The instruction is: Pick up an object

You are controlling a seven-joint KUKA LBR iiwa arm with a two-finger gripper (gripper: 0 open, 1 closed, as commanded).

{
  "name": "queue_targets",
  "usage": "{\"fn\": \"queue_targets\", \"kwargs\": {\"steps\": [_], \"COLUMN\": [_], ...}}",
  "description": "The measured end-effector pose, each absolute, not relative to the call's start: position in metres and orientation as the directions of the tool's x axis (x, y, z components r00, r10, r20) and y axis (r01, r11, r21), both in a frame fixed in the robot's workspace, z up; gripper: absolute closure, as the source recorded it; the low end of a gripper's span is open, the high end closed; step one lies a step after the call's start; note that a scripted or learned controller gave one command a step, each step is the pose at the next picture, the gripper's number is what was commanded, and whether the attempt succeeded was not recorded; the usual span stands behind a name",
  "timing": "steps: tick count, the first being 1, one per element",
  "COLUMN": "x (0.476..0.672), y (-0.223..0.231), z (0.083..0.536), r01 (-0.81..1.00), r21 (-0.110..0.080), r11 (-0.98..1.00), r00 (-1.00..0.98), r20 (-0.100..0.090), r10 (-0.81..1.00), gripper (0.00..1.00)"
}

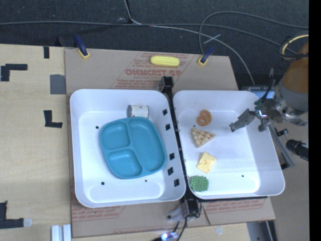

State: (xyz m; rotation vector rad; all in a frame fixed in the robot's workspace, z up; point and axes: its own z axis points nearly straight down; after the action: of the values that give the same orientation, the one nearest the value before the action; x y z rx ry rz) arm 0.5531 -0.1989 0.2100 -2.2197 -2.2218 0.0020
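Note:
The right bin [261,179] holds a brown pretzel [203,117], a tan wedge-shaped cracker [201,136], a yellow cheese square [206,162] and a green bumpy piece [199,183] near its front left corner. My gripper [251,124] hangs over the bin's right side, above its floor and to the right of the pretzel and cracker. Its fingers are spread open with nothing between them. One dark finger [239,121] points left toward the food.
The left bin [80,134] carries a blue divided plate [133,147] and a small grey cylinder [138,111] at its back. A yellow corn-like piece [164,61] lies on the cardboard behind the bins. Cables run across the back.

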Motion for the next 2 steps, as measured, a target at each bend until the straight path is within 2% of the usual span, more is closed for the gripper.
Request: {"fn": "queue_targets", "kwargs": {"steps": [2], "x": [0.560], "y": [-0.191], "z": [0.101], "r01": [1.000], "r21": [-0.007], "r11": [0.002], "r00": [-0.002], "r20": [0.001], "r10": [1.000], "gripper": [0.00]}}
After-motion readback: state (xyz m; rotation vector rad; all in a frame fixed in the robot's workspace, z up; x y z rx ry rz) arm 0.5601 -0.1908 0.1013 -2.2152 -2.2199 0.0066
